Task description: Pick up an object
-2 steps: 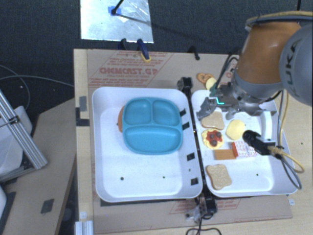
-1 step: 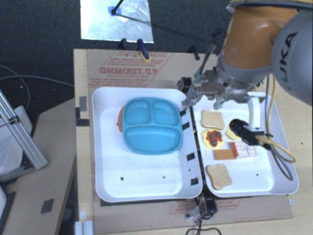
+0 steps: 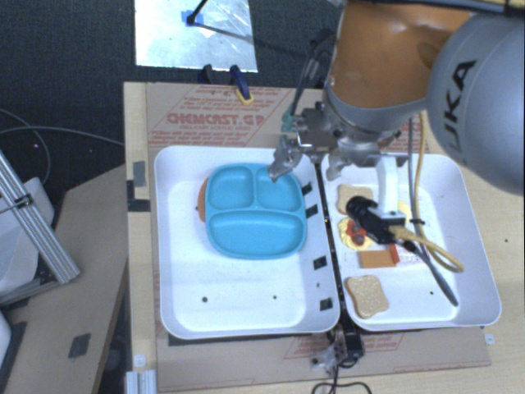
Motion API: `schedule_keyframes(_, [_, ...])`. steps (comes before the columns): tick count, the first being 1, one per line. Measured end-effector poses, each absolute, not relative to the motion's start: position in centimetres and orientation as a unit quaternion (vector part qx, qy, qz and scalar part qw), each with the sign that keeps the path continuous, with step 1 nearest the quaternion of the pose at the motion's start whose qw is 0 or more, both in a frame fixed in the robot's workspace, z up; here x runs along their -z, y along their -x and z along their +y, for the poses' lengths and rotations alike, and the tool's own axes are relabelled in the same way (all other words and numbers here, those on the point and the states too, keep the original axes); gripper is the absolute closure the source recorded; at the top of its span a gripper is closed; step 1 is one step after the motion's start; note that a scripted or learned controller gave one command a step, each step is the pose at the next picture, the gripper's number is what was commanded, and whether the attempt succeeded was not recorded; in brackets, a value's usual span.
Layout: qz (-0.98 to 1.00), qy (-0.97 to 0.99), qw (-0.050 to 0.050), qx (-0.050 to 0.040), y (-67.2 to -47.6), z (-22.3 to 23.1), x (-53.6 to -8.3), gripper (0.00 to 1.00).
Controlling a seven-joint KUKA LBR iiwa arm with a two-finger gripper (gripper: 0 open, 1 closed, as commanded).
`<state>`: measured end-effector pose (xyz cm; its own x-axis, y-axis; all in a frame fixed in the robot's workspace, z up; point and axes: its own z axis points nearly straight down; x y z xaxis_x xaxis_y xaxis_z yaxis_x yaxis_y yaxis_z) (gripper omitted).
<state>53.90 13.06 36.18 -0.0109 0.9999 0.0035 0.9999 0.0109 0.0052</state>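
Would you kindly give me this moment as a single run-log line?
pincer: above far edge of blue plate | plate: left bin | toast: right bin | lifted: nothing seen

Arm (image 3: 443, 48) entered from upper right of the frame, grey casing with orange band bulking large near the top. Wrist pointed down toward frame center. Gripper (image 3: 308, 167) hung just above center, two fingers (image 3: 281, 164) apart, nothing between them.
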Motion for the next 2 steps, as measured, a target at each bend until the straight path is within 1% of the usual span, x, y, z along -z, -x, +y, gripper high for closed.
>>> schedule_keyframes(1, [0.71, -0.705, 0.001, -0.0027, -54.0, 12.6, -37.1, 1.0])
schedule_keyframes(2, [0.712, -0.703, 0.002, -0.0036, -54.1, 12.7, -38.1, 1.0])
